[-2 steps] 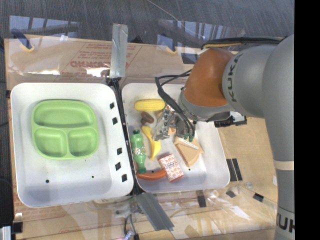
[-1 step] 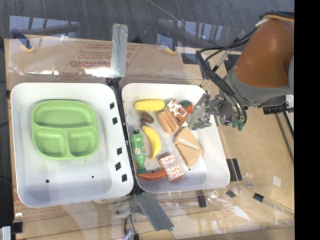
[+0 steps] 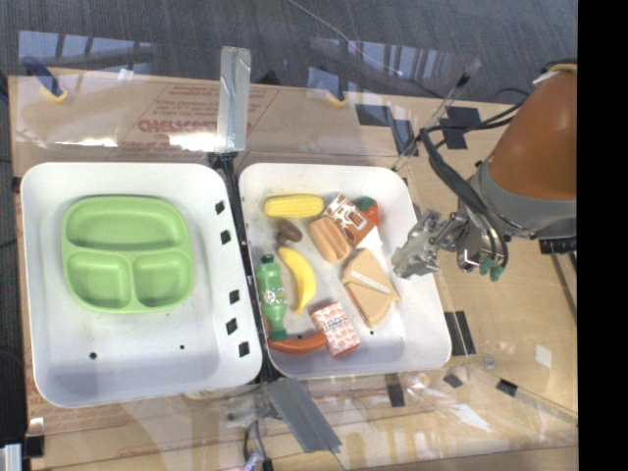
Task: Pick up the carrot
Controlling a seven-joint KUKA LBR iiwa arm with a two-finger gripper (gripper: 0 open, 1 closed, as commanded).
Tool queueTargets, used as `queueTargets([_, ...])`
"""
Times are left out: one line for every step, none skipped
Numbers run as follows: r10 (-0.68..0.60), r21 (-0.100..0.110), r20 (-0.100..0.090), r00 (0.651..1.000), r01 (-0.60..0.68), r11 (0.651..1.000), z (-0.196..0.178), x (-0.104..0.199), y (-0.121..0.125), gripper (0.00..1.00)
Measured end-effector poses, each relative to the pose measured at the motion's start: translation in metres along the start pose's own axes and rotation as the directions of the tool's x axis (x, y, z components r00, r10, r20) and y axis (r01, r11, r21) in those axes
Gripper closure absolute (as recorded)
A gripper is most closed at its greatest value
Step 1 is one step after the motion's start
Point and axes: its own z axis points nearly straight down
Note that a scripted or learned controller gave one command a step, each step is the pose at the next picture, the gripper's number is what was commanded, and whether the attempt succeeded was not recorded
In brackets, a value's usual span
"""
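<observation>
The carrot (image 3: 296, 342) is the long orange thing lying flat in the right bin (image 3: 424, 314). It sits along the bin's near edge, close to the near left corner. Its left end is touching the bottom of a green bottle (image 3: 270, 294), which lies along the bin's left edge. Just beside the carrot's right end is a little red and white carton (image 3: 335, 328). A yellow banana (image 3: 299, 277) lies next to the bottle, a bit nearer the middle of the bin. To the right of the banana is a slice of toast (image 3: 369, 287). Farther back is a hot dog in a bun (image 3: 330, 238), with a small brown thing (image 3: 288, 232) beside it. A yellow corn cob (image 3: 293, 206) lies near the far edge. Another carton (image 3: 345, 214) is near it, and a small red and green thing (image 3: 367, 207) peeks out from behind that carton. The gripper (image 3: 417, 253) is over the right edge of the right bin, about halfway along it, well apart from the carrot. I cannot tell if the gripper is open or closed. The left bin (image 3: 39, 263) holds a green tray (image 3: 126, 253) with three parts.
</observation>
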Motion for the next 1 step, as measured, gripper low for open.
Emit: queueTargets([0.261, -0.001, -0.002, 0.965, -0.261, 0.965, 0.0298, 0.0212, -0.0067, 1.00])
